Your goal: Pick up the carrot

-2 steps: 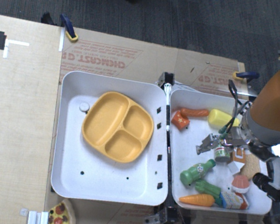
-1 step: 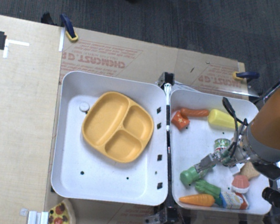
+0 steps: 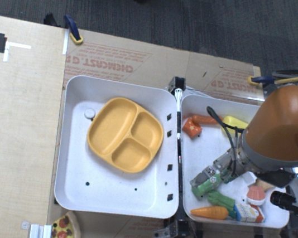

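Observation:
The carrot (image 3: 210, 212) is orange and lies on its side along the front wall of the right bin (image 3: 186, 167). My gripper (image 3: 205, 180) is low in that bin, just above and to the left of the carrot, over a green toy vegetable (image 3: 219, 200). It does not touch the carrot. The arm's orange band (image 3: 281, 123) hides the bin's right part.
A yellow divided plate (image 3: 125, 134) lies in the left bin (image 3: 70, 148). The right bin also holds a red-orange toy (image 3: 192, 128), a yellow item (image 3: 235, 122), a small box (image 3: 246, 212) and a red and peach toy (image 3: 257, 193). A pizza toy (image 3: 64, 228) lies outside the bins.

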Controlling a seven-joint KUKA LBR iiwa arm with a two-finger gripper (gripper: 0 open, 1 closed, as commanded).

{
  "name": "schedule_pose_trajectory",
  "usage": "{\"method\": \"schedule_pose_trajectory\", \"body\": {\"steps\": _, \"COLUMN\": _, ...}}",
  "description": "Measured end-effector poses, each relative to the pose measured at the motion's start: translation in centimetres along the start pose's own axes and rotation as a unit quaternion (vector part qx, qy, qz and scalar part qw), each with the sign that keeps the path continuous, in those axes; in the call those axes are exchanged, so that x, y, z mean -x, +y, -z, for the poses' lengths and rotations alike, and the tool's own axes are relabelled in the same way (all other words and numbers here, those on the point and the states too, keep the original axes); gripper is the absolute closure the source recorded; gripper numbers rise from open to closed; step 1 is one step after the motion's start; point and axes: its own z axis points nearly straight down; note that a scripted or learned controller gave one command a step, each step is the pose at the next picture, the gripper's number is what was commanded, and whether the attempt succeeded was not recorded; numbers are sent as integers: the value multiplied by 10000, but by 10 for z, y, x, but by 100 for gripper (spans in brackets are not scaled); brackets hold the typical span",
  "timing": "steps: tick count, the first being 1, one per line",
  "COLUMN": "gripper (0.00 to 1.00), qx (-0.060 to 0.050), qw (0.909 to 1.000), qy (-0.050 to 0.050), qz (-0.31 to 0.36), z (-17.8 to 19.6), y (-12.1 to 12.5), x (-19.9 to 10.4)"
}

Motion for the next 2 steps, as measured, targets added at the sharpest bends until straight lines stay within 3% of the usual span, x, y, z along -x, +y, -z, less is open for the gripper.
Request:
{"method": "schedule_pose_trajectory", "body": {"steps": 1, "gripper": 0, "qx": -10, "qw": 9918, "qy": -1, "qz": -1280, "z": -1, "y": 80, "x": -12}}
{"method": "schedule_pose_trajectory", "body": {"steps": 2, "gripper": 0, "qx": -24, "qw": 9868, "qy": 5, "qz": -1619, "z": -1, "y": 120, "x": -32}}
